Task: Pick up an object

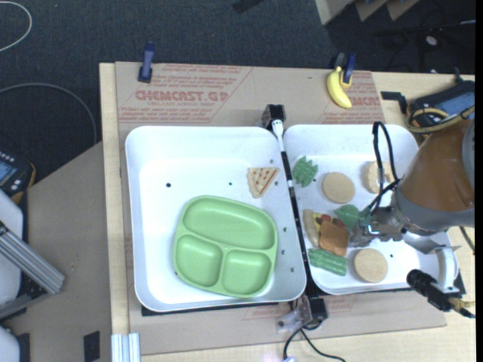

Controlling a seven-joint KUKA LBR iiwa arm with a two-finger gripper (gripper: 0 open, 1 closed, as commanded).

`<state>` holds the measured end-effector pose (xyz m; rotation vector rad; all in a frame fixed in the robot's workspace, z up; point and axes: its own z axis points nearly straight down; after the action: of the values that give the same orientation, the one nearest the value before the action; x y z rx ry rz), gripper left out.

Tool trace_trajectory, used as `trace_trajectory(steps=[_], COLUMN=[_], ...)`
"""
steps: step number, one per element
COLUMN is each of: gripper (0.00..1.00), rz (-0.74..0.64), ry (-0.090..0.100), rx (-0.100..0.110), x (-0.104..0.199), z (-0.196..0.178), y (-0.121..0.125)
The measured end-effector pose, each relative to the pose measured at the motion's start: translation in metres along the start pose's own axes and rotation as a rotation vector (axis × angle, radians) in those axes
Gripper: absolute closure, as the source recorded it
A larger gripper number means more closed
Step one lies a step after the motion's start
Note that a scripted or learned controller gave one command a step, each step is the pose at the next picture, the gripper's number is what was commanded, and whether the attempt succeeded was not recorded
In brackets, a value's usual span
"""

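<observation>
Brown piece (333,237) in right bin (332,138), near-left cluster, just left of gripper (367,231). Long axis runs near-far. Finger state: cannot tell, tips buried among toys. Green tray (225,245) in left bin.

The table (226,89) is a pale wooden top with a sheet of brown cardboard (189,96) laid flat over most of it, red lettering printed across the back strip. Two shallow white bins sit right on that cardboard, side by side and touching along the middle: the left bin (143,202) is the bigger looking one, the right bin (400,138) is partly under the arm. A blue clamp (146,62) pins the cardboard at the back left edge. Another blue clamp (347,66) sits at the back right, with a yellow banana (338,89) lying just beside it on the cardboard.
</observation>
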<state>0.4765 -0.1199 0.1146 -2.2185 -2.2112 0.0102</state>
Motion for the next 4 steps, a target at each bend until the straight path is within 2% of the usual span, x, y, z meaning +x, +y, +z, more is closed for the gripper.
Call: trace_trajectory(steps=[1, 2, 3, 4], gripper=[1.0, 1.0, 1.0, 1.0], rz=[-0.003, -0.004, 0.002, -0.002], ry=[-0.004, 0.0, -0.006, -0.006], rx=[-0.014, -0.009, -0.014, -0.016], x=[-0.032, 0.016, -0.062, -0.058], z=[0.03, 0.029, 0.029, 0.019], y=[0.048, 0.002, 0.003, 0.004])
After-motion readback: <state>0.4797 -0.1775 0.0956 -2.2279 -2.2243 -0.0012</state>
